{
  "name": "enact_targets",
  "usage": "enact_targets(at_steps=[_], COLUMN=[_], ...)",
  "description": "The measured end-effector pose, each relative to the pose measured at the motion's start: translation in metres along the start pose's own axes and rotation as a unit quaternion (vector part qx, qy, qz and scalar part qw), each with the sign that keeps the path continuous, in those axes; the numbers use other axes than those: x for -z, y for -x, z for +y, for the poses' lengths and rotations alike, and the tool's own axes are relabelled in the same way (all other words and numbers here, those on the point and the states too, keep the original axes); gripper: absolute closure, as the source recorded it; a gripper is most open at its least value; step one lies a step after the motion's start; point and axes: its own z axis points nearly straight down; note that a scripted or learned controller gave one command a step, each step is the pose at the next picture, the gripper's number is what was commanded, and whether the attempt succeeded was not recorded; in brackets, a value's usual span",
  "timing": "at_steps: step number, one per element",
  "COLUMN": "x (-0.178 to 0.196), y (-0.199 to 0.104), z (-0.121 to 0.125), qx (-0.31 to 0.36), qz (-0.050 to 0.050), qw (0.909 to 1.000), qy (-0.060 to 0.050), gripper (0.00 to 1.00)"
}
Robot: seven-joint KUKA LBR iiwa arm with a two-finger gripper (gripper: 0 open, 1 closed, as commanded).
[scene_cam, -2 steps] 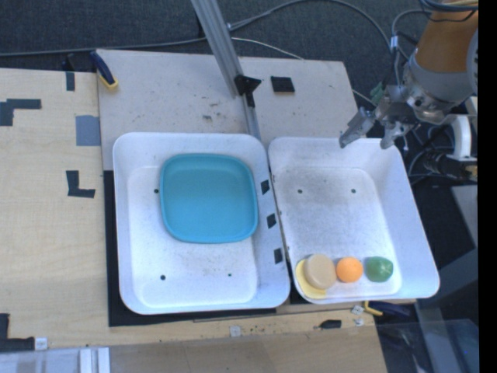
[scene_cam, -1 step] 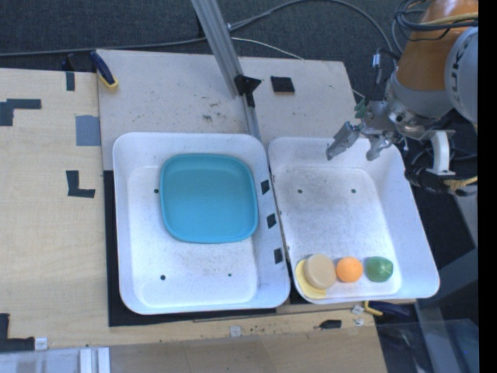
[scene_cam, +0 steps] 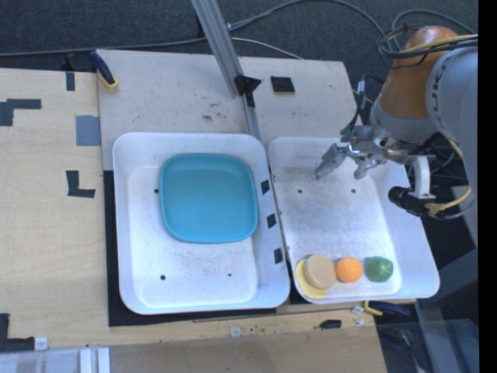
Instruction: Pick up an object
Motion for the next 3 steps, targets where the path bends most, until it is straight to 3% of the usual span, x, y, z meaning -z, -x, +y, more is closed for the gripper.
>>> enact_targets(at_steps=[1,2,3], x=[-0.063,-0.05,0.01], y=[-0.002,-0.002,0.003], z=[0.0,0.002,-0.001], qx=[0.0,0.0,0.0], qz=[0.0,0.0,-0.001], qw=[1.0,1.0,1.0], qy=[-0.001,0.002,0.005], gripper=[0.0,1.0,1.0])
